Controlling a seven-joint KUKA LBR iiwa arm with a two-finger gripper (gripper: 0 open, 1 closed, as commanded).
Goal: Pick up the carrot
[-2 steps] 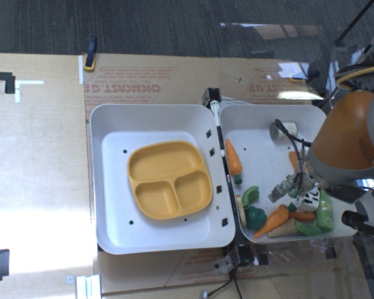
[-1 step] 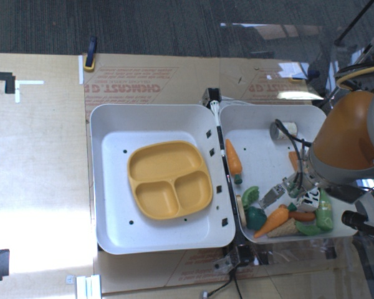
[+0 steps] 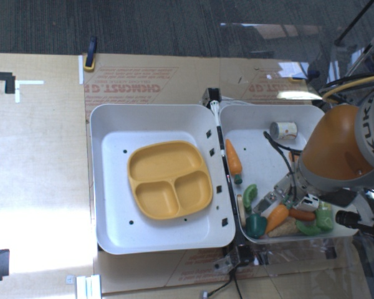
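jaws: cannot tell whether they are released or clenched; the gripper (image 3: 285,198) is low in the right bin (image 3: 257,124) among the toy food, and its metal parts blur together with the items around it.
near edge of right bin: a second carrot-like orange piece (image 3: 277,217) lies tilted just below the gripper, touching or almost touching it; i cannot tell if it sits between the fingers.
beside that: a dark teal piece (image 3: 256,225) at the bin's near left corner, a red piece (image 3: 301,215) and green pieces (image 3: 318,222) to the right, all crowded together.
green pepper: a small green item (image 3: 249,195) just left of the gripper.
carrot: the carrot (image 3: 234,159) lies along the left wall of the right bin, tip pointing away from the camera, green stem end toward the near side; it is apart from the gripper, with bare bin floor between them.
arm: grey arm with the orange band (image 3: 338,143) comes in from the right, over the right bin.
left bin: the left bin (image 3: 106,185) holds a yellow divided plate (image 3: 169,179) with three compartments, lying flat near its middle.
far side of right bin: a small pale cylinder (image 3: 284,129) lies on its side near the far wall.
bench: cardboard sheet (image 3: 149,83) under both bins.
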